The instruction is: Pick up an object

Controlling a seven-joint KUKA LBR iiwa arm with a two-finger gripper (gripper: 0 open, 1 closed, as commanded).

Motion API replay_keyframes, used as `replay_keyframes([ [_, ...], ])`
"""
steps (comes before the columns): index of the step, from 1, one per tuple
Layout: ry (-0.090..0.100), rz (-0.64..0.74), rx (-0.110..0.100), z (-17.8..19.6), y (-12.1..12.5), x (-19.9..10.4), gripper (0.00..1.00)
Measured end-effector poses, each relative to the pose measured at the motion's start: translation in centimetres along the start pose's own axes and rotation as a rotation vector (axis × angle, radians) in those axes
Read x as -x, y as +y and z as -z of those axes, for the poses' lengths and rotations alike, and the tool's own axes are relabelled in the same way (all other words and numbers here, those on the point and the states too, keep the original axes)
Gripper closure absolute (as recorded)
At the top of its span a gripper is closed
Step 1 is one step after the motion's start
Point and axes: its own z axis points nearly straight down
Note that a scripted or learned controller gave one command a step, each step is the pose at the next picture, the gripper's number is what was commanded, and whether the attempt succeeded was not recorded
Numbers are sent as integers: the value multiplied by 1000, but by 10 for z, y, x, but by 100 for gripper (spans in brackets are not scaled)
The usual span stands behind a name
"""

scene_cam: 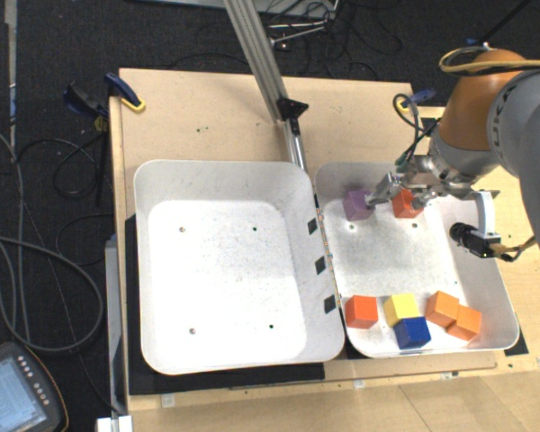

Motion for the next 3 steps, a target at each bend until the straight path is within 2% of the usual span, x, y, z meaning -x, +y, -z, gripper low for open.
replay_keyframes([
  [1,-1,2,4,10,2,0,100],
  [2,4,3,-16,58,11,6,100],
  [3,4,3,-16,97,13,6,100],
])
